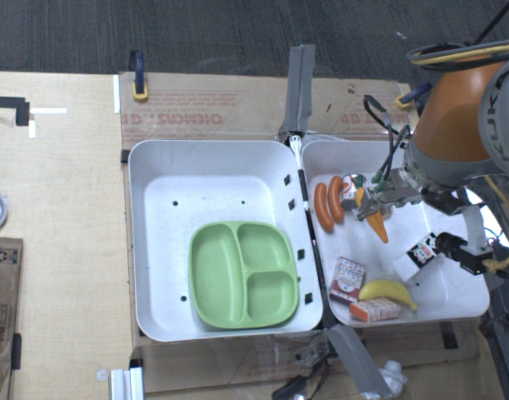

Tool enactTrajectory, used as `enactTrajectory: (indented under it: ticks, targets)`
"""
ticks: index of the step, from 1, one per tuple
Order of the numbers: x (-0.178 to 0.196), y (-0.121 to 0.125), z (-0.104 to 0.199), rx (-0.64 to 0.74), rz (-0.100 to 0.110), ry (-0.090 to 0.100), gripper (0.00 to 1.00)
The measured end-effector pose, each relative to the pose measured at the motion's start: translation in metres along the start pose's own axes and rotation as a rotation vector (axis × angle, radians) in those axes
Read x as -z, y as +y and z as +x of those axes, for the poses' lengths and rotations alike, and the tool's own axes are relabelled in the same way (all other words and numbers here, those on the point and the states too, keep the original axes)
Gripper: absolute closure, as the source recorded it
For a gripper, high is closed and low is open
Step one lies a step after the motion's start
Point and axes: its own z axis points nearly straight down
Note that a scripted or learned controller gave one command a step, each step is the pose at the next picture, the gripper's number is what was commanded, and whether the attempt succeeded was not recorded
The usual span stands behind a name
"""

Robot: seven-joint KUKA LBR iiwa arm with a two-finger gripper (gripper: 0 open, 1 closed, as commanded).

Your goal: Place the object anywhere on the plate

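Observation:
A green plate with three compartments lies in the left bin, and nothing rests on it. In the right bin an orange carrot lies pointing down and to the right. My gripper is low over the carrot's thick upper end, touching or nearly touching it. Whether the carrot is held cannot be made out. Just left of the gripper lie two red-orange sausages.
A small colourful packet sits beside the sausages. Near the right bin's front are a white and red carton, a yellow banana and an orange box. A raised divider wall separates the bins.

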Motion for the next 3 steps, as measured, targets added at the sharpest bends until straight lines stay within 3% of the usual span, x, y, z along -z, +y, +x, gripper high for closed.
enactTrajectory:
  ticks: [1,2,3]
  targets:
    - [-0.001,0.002,0.098,-0.032,0.004,0.0,1.0]
    - [0.028,0.004,0.221,-0.159,0.002,-0.001,1.0]
    - [0.028,0.004,0.22,-0.158,0.002,-0.002,0.0]
